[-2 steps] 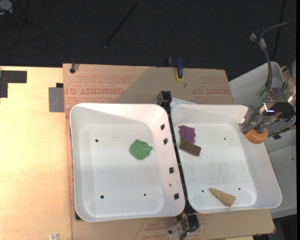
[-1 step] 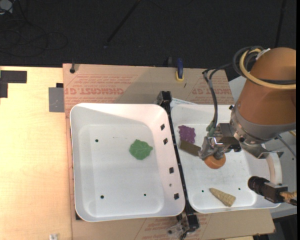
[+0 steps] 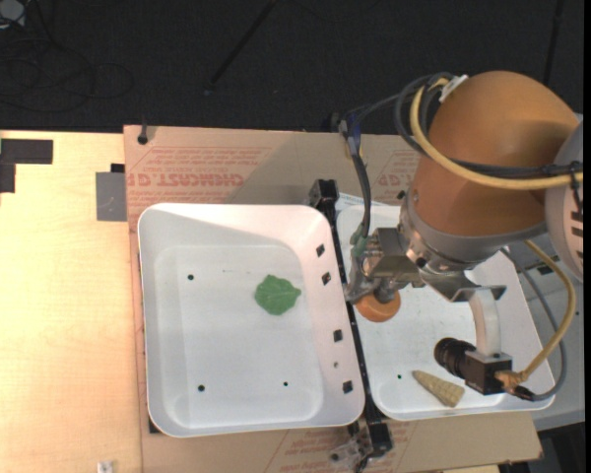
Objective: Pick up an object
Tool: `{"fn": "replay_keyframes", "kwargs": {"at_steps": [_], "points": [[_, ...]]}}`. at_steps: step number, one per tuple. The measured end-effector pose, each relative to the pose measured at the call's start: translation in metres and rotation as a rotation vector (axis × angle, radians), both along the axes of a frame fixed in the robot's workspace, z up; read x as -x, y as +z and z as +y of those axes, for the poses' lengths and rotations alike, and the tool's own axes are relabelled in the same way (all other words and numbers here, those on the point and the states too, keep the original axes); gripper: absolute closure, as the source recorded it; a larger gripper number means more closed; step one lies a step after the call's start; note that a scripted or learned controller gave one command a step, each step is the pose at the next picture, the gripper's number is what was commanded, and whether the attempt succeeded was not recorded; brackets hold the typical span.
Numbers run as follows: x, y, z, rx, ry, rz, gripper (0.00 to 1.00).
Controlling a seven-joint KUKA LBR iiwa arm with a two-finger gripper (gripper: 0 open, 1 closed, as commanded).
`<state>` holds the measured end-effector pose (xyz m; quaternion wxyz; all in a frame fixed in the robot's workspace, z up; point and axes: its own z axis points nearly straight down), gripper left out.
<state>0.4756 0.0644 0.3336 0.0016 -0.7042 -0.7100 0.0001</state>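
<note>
A small orange round object (image 3: 377,308) lies in the right bin (image 3: 414,407), close to its left wall. My gripper (image 3: 382,282) hangs directly over it, and its metal end overlaps the object's top. The arm's large orange band hides most of the bin's back half. A tan cone-shaped piece (image 3: 439,387) lies near the right bin's front edge. A crumpled green object (image 3: 277,295) rests alone in the middle of the left bin (image 3: 167,264).
The two white bins stand side by side on a cardboard sheet (image 3: 207,170), divided by a black clip rail (image 3: 340,313). A pale wooden bench top (image 3: 54,304) stretches to the left.
</note>
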Motion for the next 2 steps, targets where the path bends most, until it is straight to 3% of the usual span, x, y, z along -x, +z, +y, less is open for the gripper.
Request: {"fn": "replay_keyframes", "kwargs": {"at_steps": [1,2], "points": [[-0.025,0.129,0.046,-0.001,-0.003,-0.014,1.00],[-0.006,-0.018,0.017,0.007,-0.011,0.018,1.00]]}}
